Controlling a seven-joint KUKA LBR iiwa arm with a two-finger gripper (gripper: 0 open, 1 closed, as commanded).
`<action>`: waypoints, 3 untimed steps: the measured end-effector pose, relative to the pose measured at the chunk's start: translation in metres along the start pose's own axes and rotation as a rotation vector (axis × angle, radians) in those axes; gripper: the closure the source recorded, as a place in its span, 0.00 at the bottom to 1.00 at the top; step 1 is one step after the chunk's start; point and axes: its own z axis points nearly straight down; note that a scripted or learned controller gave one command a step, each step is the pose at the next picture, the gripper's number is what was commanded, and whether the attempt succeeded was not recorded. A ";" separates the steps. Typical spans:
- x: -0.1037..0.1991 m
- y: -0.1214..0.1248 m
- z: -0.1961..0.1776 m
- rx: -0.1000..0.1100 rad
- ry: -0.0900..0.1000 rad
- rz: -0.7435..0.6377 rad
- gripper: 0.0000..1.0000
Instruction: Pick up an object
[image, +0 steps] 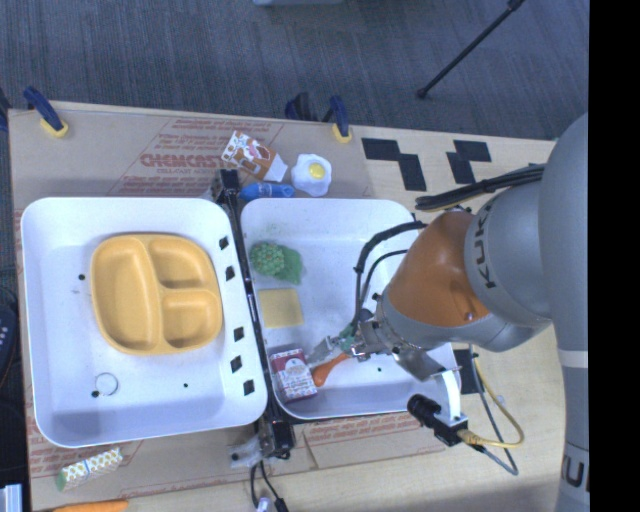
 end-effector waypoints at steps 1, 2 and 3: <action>0.041 0.007 -0.001 -0.006 -0.008 -0.156 0.00; 0.042 0.008 -0.011 -0.003 -0.004 -0.163 1.00; 0.119 0.018 -0.163 -0.005 -0.005 -0.382 1.00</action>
